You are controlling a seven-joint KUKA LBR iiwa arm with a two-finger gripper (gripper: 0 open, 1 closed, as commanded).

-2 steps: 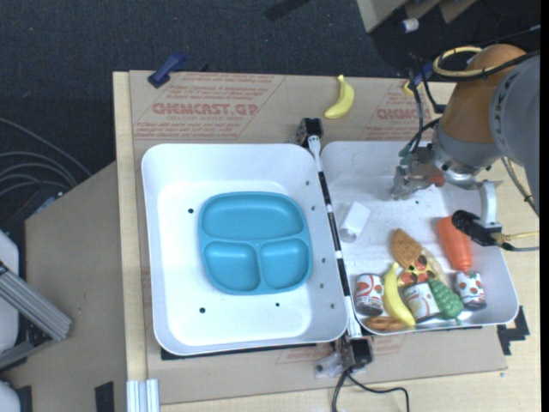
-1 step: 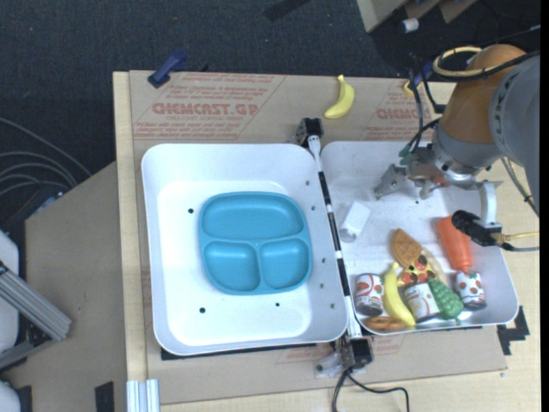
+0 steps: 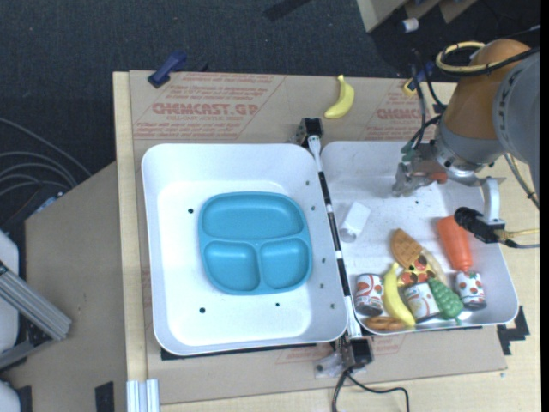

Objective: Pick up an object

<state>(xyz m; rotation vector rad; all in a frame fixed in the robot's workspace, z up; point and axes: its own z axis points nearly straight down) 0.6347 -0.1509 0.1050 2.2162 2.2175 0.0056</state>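
Nearest, the right bin (image 3: 506,269) has its clutter packed in the front corner: cans (image 3: 370,292), a yellow banana (image 3: 394,294), a green piece (image 3: 446,299), w/ an orange carrot (image 3: 455,241) lying apart just behind & a small white block (image 3: 353,219) alone mid-floor. Farther back the end effector (image 3: 415,173) sits low over bare floor nr the back wall, nothing betw its fingers; can't tell if they're spread or closed. I'd go for the carrot or block, approach straight down, since the pile gives fingers no gap & the mid-floor is roomy; stay off the rim.
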